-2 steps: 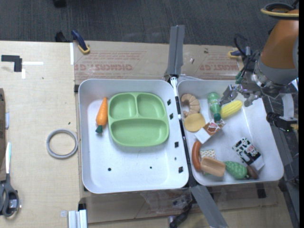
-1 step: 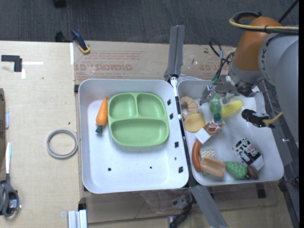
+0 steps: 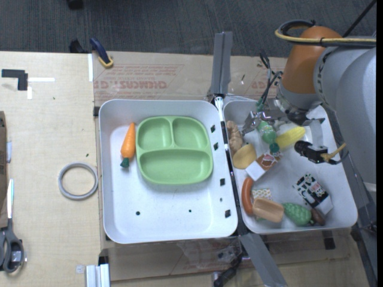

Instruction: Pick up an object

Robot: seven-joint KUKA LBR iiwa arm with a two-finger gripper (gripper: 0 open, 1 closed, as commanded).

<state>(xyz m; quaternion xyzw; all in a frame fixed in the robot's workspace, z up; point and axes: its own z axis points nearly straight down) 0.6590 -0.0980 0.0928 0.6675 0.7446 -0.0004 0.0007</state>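
since the gripper (image 3: 263, 119) hangs low in the right bin (image 3: 344, 220) above the yellow corn (image 3: 291, 137) and a small green piece (image 3: 270, 136), either looks light, hard and slick; best pinched across its narrow middle. whether the pincer is open or closed, i cannot tell: wrist and clutter blur it.

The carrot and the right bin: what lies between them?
In the camera view, the green divided plate lies between the carrot and the right bin, then the left bin's right wall.
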